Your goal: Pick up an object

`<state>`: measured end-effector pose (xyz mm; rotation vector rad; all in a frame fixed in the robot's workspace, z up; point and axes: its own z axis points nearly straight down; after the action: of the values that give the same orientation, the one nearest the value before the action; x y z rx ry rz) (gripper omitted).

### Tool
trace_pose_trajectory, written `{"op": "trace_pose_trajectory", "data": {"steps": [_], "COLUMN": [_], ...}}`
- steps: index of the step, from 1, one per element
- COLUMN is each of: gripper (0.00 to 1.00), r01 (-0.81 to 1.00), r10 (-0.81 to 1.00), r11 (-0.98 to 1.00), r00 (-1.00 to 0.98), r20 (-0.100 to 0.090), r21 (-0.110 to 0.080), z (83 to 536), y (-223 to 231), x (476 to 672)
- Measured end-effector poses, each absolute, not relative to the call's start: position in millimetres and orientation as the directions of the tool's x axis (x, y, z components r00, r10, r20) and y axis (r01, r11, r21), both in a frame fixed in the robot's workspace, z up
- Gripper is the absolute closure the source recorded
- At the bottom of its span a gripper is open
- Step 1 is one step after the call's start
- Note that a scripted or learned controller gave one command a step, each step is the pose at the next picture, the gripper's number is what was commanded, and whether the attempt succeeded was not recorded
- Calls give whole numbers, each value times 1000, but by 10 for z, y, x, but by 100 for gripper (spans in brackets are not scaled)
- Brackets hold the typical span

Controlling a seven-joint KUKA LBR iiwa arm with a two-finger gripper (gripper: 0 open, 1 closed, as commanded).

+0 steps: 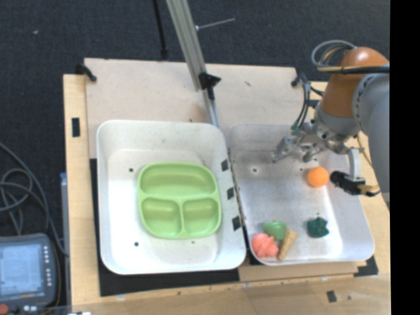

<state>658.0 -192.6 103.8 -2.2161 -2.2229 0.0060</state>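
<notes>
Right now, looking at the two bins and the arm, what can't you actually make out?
- End effector: small and blurred in the camera view; whether its fingers are open or shut cannot be told.
- Arm: cut off by the right edge.
- Dark green object: too small to identify.
- Pink, green and tan cluster at the right bin's near edge: pieces overlap, so shapes are unclear.

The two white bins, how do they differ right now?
The left bin holds one big green divided tray; the right bin holds several small toys, including an orange ball. The gripper hangs over the right bin, not the left bin. Both are shallow and white.
</notes>
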Motion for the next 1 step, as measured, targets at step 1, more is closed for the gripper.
{"op": "trace_pose_trajectory", "data": {"steps": [1], "gripper": [100], "r01": [1000], "r10": [1000], "r11": [5], "r00": [-5], "r20": [-4], "r21": [5], "z": [1201], "y": [-1940], "x": [6608]}}
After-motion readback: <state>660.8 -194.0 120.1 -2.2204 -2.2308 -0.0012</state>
